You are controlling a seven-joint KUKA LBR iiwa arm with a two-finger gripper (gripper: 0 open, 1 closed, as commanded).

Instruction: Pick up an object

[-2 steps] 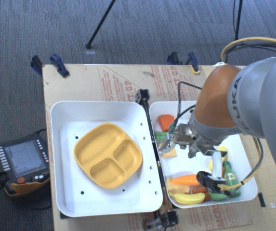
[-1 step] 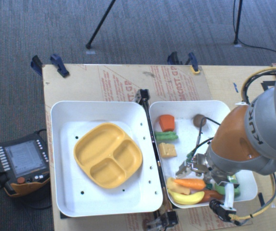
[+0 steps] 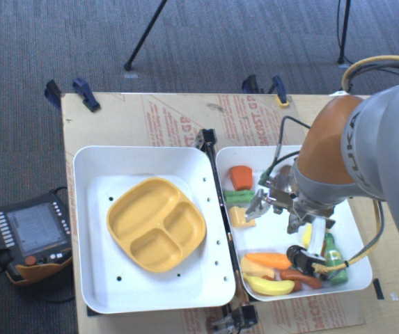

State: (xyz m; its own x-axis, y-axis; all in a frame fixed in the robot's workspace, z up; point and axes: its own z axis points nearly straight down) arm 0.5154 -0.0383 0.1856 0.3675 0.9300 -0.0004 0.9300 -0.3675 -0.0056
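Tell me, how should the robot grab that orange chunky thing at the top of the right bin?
Probably from straight above, pinching the orange block across its two longer sides. It sits apart near the right bin's top left corner, with bare floor on both sides for the jaws; only the green piece below crowds it.

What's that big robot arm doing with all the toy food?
The grey and orange robot arm reaches down into the right bin, which holds toy food such as an orange carrot and a yellow banana. The left bin holds a yellow divided plate. Nothing looks picked up yet.
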